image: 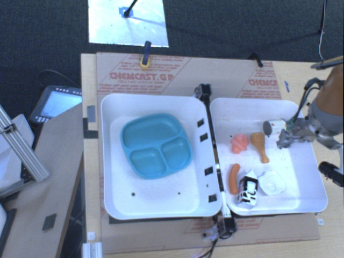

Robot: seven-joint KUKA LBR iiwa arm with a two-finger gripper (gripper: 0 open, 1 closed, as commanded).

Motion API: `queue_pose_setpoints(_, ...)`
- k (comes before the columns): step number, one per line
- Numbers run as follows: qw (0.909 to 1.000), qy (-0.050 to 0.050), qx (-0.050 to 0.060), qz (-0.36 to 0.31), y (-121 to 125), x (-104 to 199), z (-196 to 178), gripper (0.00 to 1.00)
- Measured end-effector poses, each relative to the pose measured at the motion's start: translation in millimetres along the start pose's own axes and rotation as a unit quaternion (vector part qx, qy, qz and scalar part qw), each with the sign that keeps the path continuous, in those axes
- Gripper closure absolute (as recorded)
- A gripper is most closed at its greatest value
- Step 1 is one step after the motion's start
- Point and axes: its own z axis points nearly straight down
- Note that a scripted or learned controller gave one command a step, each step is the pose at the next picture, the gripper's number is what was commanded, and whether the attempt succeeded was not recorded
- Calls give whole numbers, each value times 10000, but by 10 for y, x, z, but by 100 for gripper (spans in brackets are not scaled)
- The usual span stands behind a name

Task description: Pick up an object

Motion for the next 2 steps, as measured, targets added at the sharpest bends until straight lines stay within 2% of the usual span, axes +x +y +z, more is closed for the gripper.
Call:
queue_pose_setpoints(1, 10000, 1, 0, -5, -3, 48, -449, 100)
queue_pose_setpoints(2, 10000, -2, -2, -5, 10, 29, -1085, 100)
